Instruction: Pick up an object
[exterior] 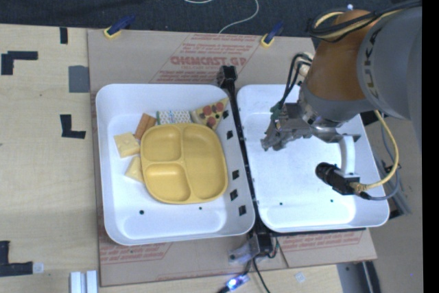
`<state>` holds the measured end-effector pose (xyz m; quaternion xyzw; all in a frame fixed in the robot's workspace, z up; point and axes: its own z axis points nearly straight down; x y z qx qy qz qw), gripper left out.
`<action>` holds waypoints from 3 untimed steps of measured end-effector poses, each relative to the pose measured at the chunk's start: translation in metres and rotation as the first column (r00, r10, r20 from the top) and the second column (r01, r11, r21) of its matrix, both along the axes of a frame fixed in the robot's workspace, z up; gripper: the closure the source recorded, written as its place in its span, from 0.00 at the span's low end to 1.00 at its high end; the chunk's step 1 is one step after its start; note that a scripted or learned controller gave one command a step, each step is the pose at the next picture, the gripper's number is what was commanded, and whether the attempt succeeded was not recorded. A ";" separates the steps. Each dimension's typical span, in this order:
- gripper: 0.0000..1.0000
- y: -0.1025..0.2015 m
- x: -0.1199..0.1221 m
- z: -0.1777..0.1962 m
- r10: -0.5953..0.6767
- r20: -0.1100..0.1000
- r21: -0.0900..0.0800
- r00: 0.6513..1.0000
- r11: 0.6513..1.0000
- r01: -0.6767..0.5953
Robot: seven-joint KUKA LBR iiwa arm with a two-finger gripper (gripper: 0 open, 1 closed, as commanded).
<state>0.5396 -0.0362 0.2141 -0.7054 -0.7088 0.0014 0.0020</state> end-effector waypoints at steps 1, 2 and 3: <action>1.00 0.050 -0.017 0.016 0.003 0.002 0.001 1.000 1.000 -0.003; 1.00 0.081 -0.028 0.019 0.001 0.001 0.000 1.000 1.000 -0.001; 1.00 0.078 -0.023 0.004 -0.004 0.000 -0.002 1.000 1.000 0.004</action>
